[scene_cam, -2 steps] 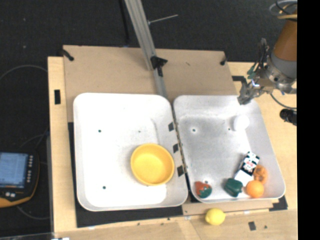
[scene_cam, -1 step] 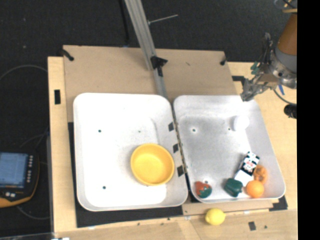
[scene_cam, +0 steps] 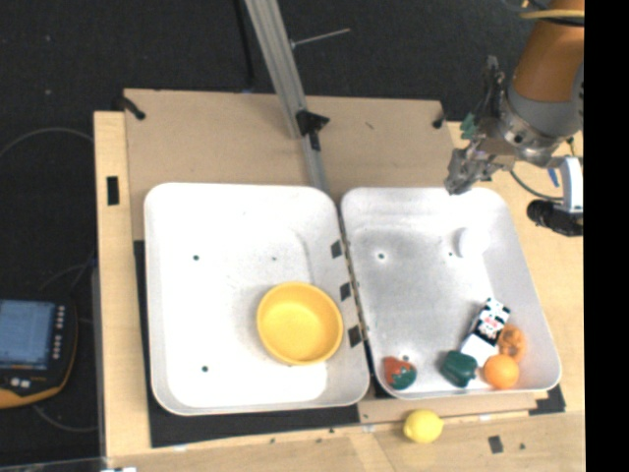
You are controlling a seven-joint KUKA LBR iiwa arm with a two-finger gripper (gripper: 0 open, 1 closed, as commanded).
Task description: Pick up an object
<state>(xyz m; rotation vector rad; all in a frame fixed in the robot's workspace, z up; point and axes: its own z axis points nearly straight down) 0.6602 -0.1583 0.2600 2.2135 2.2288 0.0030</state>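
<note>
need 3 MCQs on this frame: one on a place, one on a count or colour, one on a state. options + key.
1. Where does the yellow bowl sit?
A. in the left bin
B. in the right bin
C. on the bench outside the bins

2. How many things lie in the right bin?
A. two
B. five
C. eight

3. Where is the gripper now?
A. down among the things at the near corner
B. over the yellow bowl
C. at the right bin's far edge, apart from the things

Key: 1 A, the bowl rests on the left bin floor near the divider. 2 B, a red-green piece, a green block, an orange ball, an orange-brown piece and a black-and-white box cluster at its near right corner. 3 C, it hangs at the far rim with bare floor between it and the cluster.
</note>
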